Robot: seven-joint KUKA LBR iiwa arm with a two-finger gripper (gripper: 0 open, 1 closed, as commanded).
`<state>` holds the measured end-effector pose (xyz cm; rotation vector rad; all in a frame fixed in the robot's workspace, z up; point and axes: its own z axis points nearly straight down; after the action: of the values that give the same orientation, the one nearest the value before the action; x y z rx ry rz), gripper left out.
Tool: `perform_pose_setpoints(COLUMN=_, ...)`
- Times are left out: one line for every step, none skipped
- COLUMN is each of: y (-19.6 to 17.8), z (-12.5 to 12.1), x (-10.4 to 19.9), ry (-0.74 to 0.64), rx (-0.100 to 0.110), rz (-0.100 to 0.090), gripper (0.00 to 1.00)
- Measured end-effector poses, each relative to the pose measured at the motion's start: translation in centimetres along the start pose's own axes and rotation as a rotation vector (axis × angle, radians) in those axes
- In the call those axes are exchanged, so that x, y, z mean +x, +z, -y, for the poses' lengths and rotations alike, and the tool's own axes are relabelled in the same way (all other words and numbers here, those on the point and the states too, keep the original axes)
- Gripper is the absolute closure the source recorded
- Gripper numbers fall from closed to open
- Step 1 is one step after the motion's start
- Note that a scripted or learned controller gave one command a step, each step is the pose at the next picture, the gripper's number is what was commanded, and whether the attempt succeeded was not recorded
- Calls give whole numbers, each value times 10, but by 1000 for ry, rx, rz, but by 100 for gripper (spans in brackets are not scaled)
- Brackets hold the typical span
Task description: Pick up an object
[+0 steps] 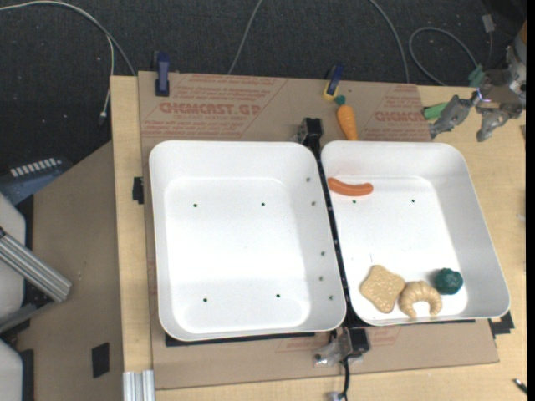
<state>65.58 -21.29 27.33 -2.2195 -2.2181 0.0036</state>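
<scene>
Where red "GIGMCAST GP" marks the board [209, 107], gripper [470, 120] agape, nothing between

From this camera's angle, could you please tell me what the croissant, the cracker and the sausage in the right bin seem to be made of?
Croissant: probably moulded plastic, tan with a slight sheen.
Cracker: likely plastic or foam, matte beige, dotted surface.
Sausage: probably plastic or rubber, smooth uniform orange-red.
All look like toy food; the exact material is uncertain.

The arm [512, 23] is running off the picture's top right corner, leaving just its gripper [470, 120] showing beyond the bench's far right corner.
</scene>
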Motion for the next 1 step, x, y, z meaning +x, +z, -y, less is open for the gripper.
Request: perform_pose_setpoints(y=-3, z=-1, x=0, ry=-1, rx=-5, rz=1, gripper=0)
